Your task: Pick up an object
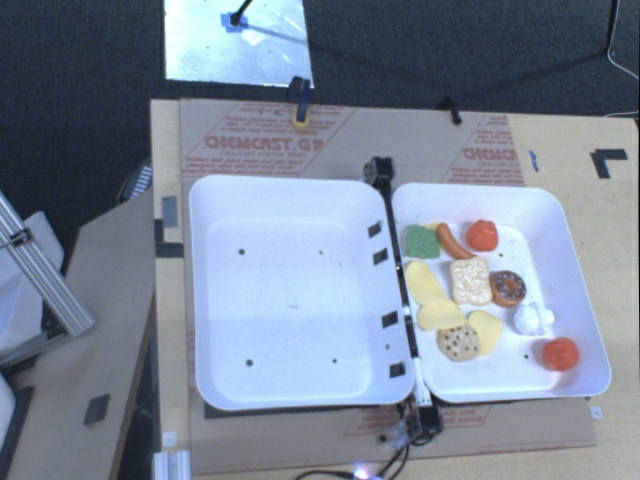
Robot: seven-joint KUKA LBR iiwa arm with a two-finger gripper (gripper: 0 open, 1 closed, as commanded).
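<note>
Whether the pincer is wide or narrow cannot be told.

The things to pick from all lie in the right bin (588,313), gathered in its left and middle part. Along the far side sit a green piece (422,242), an orange sausage (455,241) touching it, and a red tomato (483,234) just beside the sausage. Below them lies a square cracker (470,281), with a chocolate-topped donut (508,288) touching its right side and a pale yellow slice (424,282) on its left. Nearer the camera are a second yellow slice (440,316), a speckled cookie (459,343) and a third yellow piece (487,330), all crowded together. A small white lump (532,319) lies to the right of these, and a red ball (561,353) sits apart near the bin's near right corner.

The left bin (290,184) adjoins the right one, joined along the seam by black clips (380,258). Both bins rest on a brown sheet with red lettering (265,140) on the desk (115,268). Beyond the desk, a shiny square plate (200,38) lies on the dark floor.
</note>
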